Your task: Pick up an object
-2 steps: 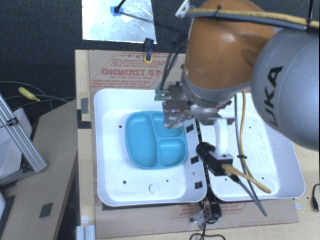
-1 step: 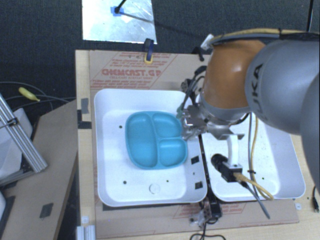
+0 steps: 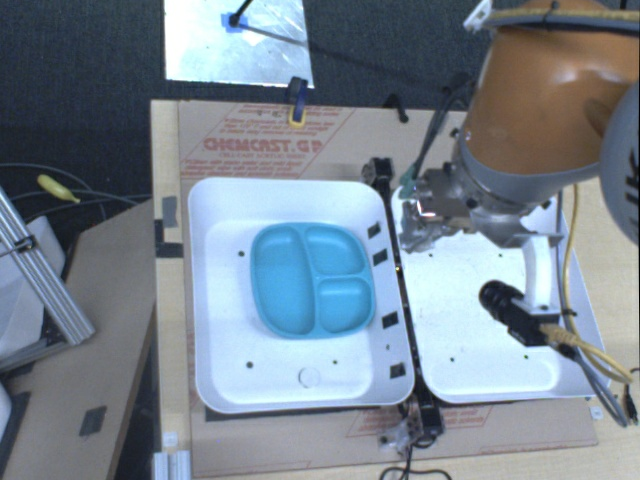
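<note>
A light blue divided plate (image 3: 310, 280) with three compartments lies flat in the middle of the left white bin (image 3: 225, 208). My gripper (image 3: 416, 226) hangs over the far left corner of the right bin (image 3: 480, 378), close to the wall between the two bins. It is to the right of the plate and apart from it. The big orange and grey wrist above hides much of the gripper, and I see nothing held in it.
A faint small round shape (image 3: 308, 376) sits on the left bin's floor near its front edge. Black clips (image 3: 380, 258) line the divider between the bins. A cardboard sheet (image 3: 265, 138) lies under the bins, and a silver panel (image 3: 240, 23) lies behind.
</note>
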Motion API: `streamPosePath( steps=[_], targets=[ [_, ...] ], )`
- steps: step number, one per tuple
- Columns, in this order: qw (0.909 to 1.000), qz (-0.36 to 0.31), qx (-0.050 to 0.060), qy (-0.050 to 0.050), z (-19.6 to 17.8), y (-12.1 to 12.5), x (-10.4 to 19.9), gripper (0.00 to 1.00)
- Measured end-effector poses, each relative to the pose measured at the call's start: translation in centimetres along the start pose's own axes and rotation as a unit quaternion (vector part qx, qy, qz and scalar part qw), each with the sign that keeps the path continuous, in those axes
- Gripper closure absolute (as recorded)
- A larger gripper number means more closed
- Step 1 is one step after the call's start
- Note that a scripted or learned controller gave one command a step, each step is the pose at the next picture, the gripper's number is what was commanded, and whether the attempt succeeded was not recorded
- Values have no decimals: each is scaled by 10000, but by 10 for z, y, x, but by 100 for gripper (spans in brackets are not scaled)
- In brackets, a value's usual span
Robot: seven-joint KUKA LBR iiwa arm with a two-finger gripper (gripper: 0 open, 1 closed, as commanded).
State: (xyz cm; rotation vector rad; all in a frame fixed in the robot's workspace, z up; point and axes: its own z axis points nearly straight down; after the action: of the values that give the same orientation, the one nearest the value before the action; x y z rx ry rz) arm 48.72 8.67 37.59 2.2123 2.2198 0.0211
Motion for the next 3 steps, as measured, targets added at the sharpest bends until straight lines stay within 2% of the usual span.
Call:
streamPosePath(
  steps=[1,3],
  targets=[
    [10000,-21,43,-7,-39,0,48,100],
    [10000,-40,31,-5,-59,2,46,100]
  ],
)
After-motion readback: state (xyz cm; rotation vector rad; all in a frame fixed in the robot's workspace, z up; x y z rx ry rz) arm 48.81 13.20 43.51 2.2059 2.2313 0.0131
